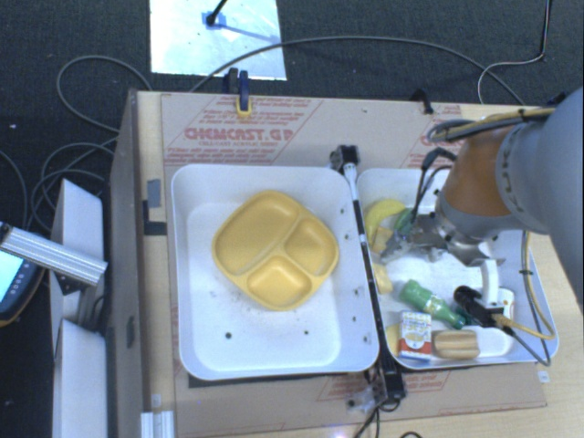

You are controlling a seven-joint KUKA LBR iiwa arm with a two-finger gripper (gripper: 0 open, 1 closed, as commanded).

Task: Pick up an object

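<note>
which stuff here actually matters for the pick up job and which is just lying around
For the job: gripper low in the right bin; yellow object beside it; green bottle; small carton; tan bread-like piece.

Lying about: yellow divided plate in the left bin; cardboard sheet; cables on the floor.

Two bins are sitting side by side on the bench (274,121). The left bin (201,336) is holding a divided plate (276,248) near its centre. In the right bin (538,331), a banana (383,215) is lying at ten o'clock, a bottle (431,303) near the middle, a small carton (415,333) at seven o'clock, and a bread roll (455,343) just beside it at six o'clock. The arm (511,176) is reaching in from two o'clock.
</note>
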